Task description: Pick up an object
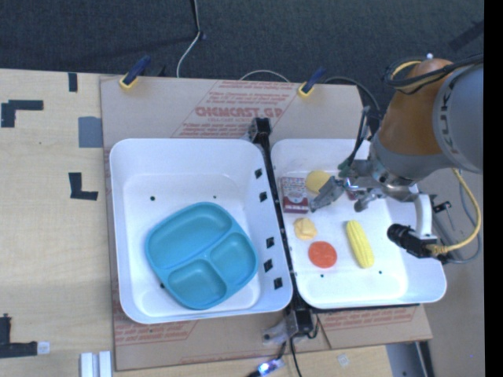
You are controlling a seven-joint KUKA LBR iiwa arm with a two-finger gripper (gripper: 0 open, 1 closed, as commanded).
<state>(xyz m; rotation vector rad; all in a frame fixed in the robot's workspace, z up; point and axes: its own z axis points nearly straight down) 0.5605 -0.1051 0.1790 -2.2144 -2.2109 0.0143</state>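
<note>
From my remote station I see two white bins side by side on a cardboard sheet. The left bin holds a blue divided plate. The right bin holds the candidate objects: a corn cob, a red round piece, a small yellow piece, a second yellow piece near the far wall, and a small red-and-white packet beside the divider. The gripper hangs over the right bin, just right of the far yellow piece; I cannot tell how it stands. Nothing is visibly held.
</note>
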